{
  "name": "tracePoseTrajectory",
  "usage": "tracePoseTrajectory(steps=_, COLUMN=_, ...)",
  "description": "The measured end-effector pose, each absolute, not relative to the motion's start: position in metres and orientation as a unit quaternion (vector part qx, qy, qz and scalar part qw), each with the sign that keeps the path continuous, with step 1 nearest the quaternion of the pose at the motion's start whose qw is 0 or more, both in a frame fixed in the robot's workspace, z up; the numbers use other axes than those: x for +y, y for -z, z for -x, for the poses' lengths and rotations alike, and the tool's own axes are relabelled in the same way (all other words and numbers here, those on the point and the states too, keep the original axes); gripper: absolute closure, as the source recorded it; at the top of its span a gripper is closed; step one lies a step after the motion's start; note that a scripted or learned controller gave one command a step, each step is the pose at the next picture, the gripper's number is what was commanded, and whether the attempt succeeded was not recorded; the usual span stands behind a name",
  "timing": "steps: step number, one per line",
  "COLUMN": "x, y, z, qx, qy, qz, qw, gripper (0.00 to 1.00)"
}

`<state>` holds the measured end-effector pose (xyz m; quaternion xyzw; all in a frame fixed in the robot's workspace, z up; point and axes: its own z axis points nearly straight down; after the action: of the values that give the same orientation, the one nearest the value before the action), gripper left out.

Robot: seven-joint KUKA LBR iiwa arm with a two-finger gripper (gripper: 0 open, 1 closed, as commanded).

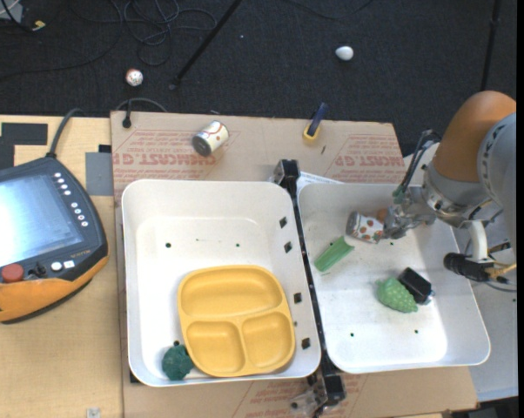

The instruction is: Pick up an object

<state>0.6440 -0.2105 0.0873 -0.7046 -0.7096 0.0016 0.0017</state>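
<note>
My gripper (390,225) is low over the back of the right bin (453,338), reaching in from the right. Its tip is right against a small white-and-red can (363,226) lying on its side on the bin floor. Just left of and below the can lies a green block (333,255). Nearer the front sits a bumpy green object (397,295) with a small black block (415,284) touching its right side.
The left bin (157,225) holds a yellow divided tray (236,319) and a dark green lump (177,361) at its front left corner. Behind the bins, a small can (210,138) and a blue-and-yellow tool (314,124) lie on cardboard. A teach pendant (36,233) sits at left.
</note>
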Motion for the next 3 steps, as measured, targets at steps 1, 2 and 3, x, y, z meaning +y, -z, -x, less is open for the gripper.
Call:
tracePoseTrajectory(steps=1, x=-0.2104, y=-0.0873, z=-0.6440, qx=-0.710, qy=-0.0016, qz=0.704, qw=0.002, gripper=1.00)
tracePoseTrajectory(steps=2, x=-0.2103, y=-0.0873, z=-0.6441, qx=-0.710, qy=-0.0016, qz=0.704, qw=0.002, gripper=1.00)
tracePoseTrajectory(steps=3, x=-0.2102, y=-0.0873, z=-0.6441, qx=-0.710, qy=-0.0016, qz=0.704, qw=0.002, gripper=1.00)
